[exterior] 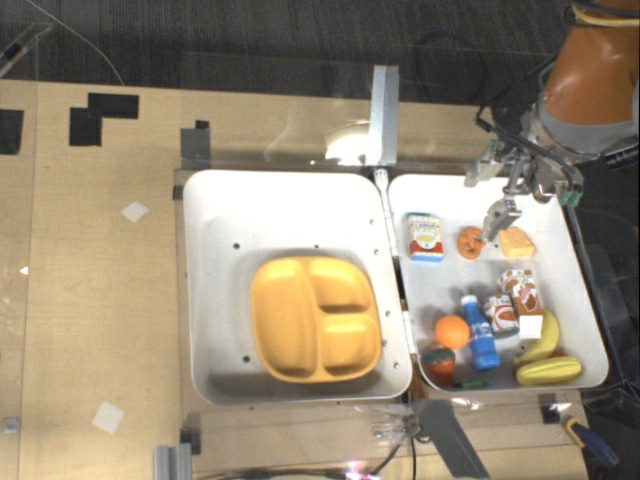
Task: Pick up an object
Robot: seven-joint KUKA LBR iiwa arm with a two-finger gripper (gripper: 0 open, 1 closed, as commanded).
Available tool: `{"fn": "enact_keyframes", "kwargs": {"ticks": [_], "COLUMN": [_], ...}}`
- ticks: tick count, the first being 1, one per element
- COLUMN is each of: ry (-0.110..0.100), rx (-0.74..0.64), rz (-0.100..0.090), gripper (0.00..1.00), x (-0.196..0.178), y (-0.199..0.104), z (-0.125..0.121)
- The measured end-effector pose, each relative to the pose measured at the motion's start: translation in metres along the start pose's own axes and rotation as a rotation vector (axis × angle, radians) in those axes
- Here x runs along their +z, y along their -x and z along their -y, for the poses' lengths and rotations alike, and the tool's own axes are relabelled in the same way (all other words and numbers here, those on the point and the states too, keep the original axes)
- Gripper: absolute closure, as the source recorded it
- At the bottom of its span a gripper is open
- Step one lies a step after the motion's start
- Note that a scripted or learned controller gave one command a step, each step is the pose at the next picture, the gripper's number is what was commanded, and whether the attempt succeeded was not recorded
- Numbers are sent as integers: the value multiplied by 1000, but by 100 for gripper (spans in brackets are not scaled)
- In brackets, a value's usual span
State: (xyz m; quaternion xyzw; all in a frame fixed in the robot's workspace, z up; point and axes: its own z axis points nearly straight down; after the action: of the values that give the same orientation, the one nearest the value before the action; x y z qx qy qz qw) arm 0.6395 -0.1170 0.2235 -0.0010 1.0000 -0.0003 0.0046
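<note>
Over the far part of the right bin (590, 298), the grey arm's gripper (497, 223) hangs low between a small round orange piece (470, 242) on its left and a pale yellow wedge (516, 243) on its right, close to both; whether its jaws stand apart or together cannot be told from this slanted overhead camera view, and nothing is seen between them. The other candidates lie in the same bin: a small white carton with a red label (425, 237) toward the divider, and nearer the camera an orange ball (452, 331), a blue bottle (477, 336), a brown-and-white packet (520, 296), a yellow banana (546, 360) and a red-and-green piece (439, 364) in the near corner. The left bin (215, 268) holds a yellow divided tray (314, 317). The step in hand appears to be the approach over a target, nothing lifted yet. The next move likely calls for settling on one piece, the round one or the wedge, centring over it without nudging its neighbour, then closing and rising straight up
</note>
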Motion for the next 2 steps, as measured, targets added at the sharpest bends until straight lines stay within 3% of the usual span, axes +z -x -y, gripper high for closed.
{"fn": "enact_keyframes", "kwargs": {"ticks": [1, 2], "ry": [0, -2], "rx": [103, 425], "rz": [-10, -10], "gripper": [0, 0], "x": [126, 135], "y": [30, 19], "z": [-1, 26]}}
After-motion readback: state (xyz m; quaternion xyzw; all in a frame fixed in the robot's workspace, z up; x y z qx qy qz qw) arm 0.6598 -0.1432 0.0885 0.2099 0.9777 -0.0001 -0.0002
